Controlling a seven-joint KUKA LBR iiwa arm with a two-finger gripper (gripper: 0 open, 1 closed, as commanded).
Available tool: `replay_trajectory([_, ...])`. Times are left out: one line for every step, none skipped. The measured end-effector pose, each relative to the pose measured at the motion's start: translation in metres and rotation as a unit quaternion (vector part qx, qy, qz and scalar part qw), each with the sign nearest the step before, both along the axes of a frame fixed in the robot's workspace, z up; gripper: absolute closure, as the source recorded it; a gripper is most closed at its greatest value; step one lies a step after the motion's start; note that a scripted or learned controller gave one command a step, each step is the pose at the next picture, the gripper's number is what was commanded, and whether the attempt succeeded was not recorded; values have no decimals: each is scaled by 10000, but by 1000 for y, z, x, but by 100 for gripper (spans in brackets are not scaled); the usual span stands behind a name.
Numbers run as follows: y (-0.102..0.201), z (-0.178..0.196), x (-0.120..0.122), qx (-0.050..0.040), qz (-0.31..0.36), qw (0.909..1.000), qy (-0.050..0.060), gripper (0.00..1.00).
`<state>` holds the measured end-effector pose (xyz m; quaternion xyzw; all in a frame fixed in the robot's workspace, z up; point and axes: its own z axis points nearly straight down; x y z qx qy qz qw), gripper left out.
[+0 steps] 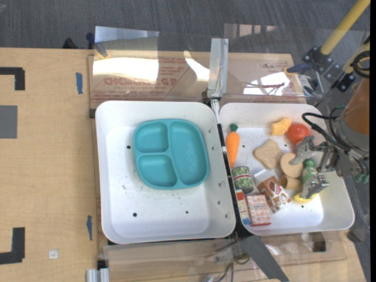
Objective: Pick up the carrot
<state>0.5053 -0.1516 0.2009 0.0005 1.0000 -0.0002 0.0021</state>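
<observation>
The left bin [117, 204] has a teal plate [171, 153] with three sections. In the right bin [335, 216], the carrot [232, 146] lies against the left wall, green top pointing away. Just below it sits a can [242, 178], then a red carton [258, 210]. Further right are bread [268, 153], a cheese wedge [281, 126] and a tomato [298, 132]. The gripper [309, 168] hovers at the right end, well apart from the carrot; I cannot tell how wide its jaws stand or whether they hold anything.
</observation>
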Motion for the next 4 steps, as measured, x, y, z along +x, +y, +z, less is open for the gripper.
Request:
replay_trajectory([-9, -80, 48, -25, -978, 9951, -117, 0])
replay_trajectory([4, -104, 78, -22, -1006, 9949, -115, 0])
replay_trajectory([-24, -104, 62, 13, -1794, 9837, -121, 0])
replay_trajectory([-24, -90, 67, -2, -1782, 9838, -203, 100])
